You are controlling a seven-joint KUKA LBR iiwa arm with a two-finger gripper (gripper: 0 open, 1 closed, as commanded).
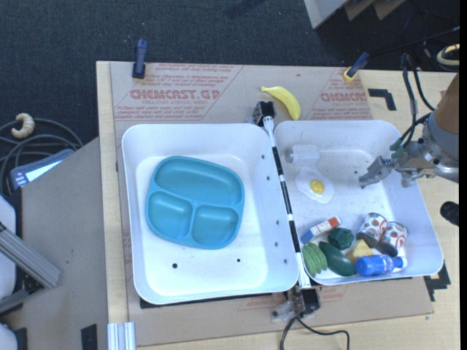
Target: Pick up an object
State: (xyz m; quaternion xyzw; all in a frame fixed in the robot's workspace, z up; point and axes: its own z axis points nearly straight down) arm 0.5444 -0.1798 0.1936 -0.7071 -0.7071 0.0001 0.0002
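Camera view from above, and the arm (445, 133) comes in from the right edge, mid-height, over the right bin (419, 203). Its gripper (373, 173) points left, fingers parted a little at the tips, and nothing sits between them; the bin's bare floor shows below. Just left of the tips, a fried-egg toy (317, 188) lies flat near the bin's middle, close but apart. Above that, a clear plastic piece (303, 154) rests near the top left of this bin.

Down in the lower right of the frame, the pile: a red-capped tube (321, 230), a dark green lump (340, 238), a green ridged vegetable (314, 258), a yellow block (363, 249), a blue bottle (379, 265) lying on its side, and two red-and-white patterned pieces (384, 228), all crowded and touching.

Left bin (139, 152) holds a blue divided plate (195, 202), three compartments, flat in the middle. A banana (283, 99) lies on the bench just above the seam between bins.
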